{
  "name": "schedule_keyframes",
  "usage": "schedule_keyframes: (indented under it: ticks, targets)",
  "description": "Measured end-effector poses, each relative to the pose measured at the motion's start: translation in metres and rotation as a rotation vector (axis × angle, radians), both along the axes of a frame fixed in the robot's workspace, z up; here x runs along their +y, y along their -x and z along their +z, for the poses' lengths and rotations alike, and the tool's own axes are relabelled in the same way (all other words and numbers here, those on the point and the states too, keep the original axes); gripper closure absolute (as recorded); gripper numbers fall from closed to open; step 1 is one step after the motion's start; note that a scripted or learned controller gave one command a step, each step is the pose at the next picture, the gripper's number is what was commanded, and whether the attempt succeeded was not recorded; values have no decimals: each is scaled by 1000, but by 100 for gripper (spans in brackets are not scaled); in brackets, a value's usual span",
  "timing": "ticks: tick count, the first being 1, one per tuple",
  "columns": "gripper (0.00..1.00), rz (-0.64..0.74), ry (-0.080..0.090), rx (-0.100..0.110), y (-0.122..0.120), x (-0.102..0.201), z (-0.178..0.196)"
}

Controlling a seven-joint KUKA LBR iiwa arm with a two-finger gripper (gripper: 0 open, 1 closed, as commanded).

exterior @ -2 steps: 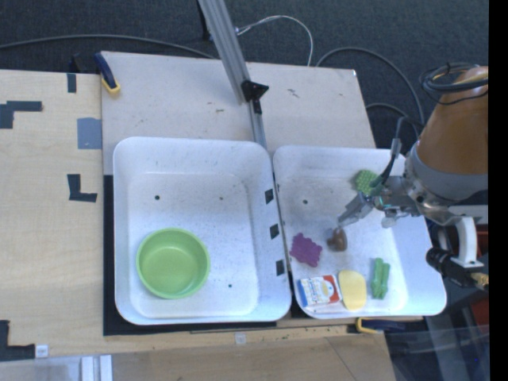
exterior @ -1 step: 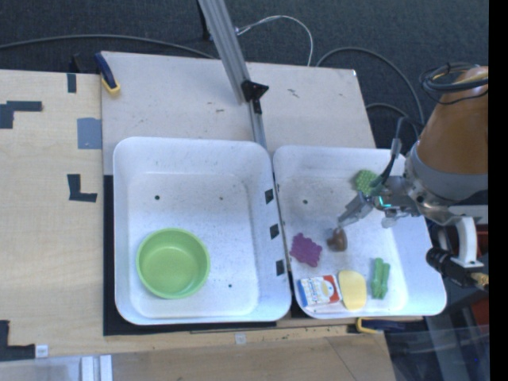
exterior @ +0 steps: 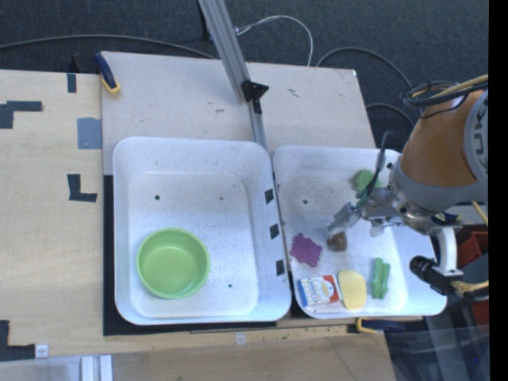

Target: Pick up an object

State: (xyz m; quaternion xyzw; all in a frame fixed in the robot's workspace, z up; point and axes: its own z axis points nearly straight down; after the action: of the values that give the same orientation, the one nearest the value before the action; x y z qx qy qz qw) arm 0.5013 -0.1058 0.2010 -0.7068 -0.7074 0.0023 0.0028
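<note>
One grey arm with an orange band reaches in from the right of the camera view, its bulky wrist hanging over the right edge of the right bin (exterior: 317,159). From there the arm slopes down and leftward, so the tool (exterior: 341,222) ends low over the middle of that bin.

Two shallow white bins sit side by side on a pale tabletop (exterior: 182,94), which carries a few dark scuffs. The left bin (exterior: 190,153) holds a lime-green bowl (exterior: 172,262) in its near left corner, upright and well apart from the walls. A wooden-looking board with grey and black tape marks lies left of the bins. A grey metal pole (exterior: 226,34) slants from the top of the view down to the wall between the bins. Dark carpet with looping cables fills the background, and a blue and yellow clamp (exterior: 106,73) grips the tabletop's far left corner.

In the right bin a small brown object (exterior: 338,242) lies near the middle, with a purple piece (exterior: 305,249) just beside it to the left. Along the near wall sit a red and white packet (exterior: 318,291), a yellow block (exterior: 352,289) touching it, and a green piece (exterior: 380,279) at the right. Another green object (exterior: 365,182) lies farther back, partly hidden by the arm.

The tool's tip hangs right above the brown object, close to it or touching; I cannot tell how far apart its jaws stand, nor whether anything is between them.
</note>
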Motion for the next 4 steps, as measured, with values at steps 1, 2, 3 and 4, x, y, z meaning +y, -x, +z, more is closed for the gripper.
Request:
schedule_keyframes:
  ticks: [1,2,3,4]
  targets:
    - [0,-1,0,1,-3,-7,-50]
    - [0,-1,-1,1,-1,-11,-94]
    - [100,1,-1,-2,-3,-10,-82]
    - [100,1,1,-10,-13,-10,-26]
